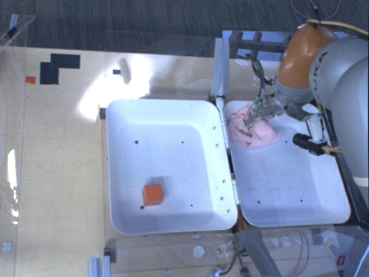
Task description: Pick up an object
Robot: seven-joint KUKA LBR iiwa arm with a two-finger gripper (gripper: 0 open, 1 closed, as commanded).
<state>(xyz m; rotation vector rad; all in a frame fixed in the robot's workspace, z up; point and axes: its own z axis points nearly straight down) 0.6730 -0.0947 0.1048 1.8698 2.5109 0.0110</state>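
Orange block (153,194) – left bin (121,154) | gripper (253,115) – on pink cloth (256,133)

**Pink cloth and orange block, one to a bin**

A crumpled pink cloth (253,133) lies bunched in the right bin's upper left corner. Over in the left bin, a small orange block (153,194) sits flat toward the lower left.

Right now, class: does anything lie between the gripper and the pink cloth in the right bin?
Nothing visible does. The gripper is right at the crumpled pink cloth, at the right bin's far left corner.
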